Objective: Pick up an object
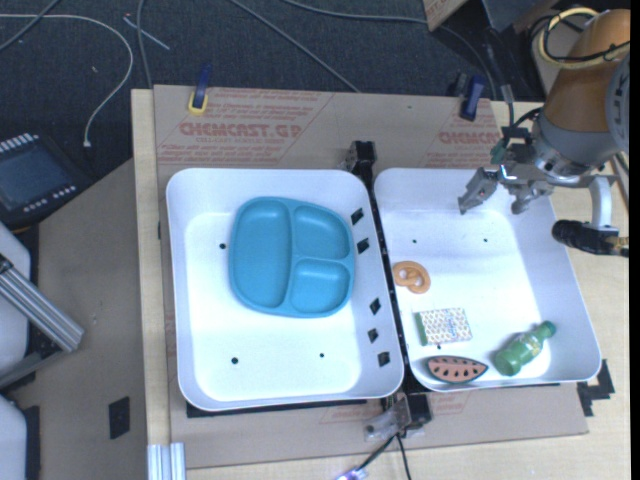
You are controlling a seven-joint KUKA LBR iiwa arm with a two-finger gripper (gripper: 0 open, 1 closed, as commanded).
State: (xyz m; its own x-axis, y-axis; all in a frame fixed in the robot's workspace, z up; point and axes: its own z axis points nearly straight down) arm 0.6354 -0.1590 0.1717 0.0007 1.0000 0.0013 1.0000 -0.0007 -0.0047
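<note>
I am wearing a rounded orange band (598, 63) above a pale grey wrist (570, 148). Yellowish cables (556, 30) are looping beside it. My gripper (497, 197) is showing two grey metal fingers (474, 194) under a dark, cluttered mount.

Right bin (560, 268), near half, four small objects: pretzel (411, 277), tan, flat, by the left wall. Speckled square pad (444, 324), maybe a sponge, flat, just below it. Watermelon slice (457, 370), flat, at the front edge. Green bottle (522, 349), on its side, cap up-right, front right corner.
</note>
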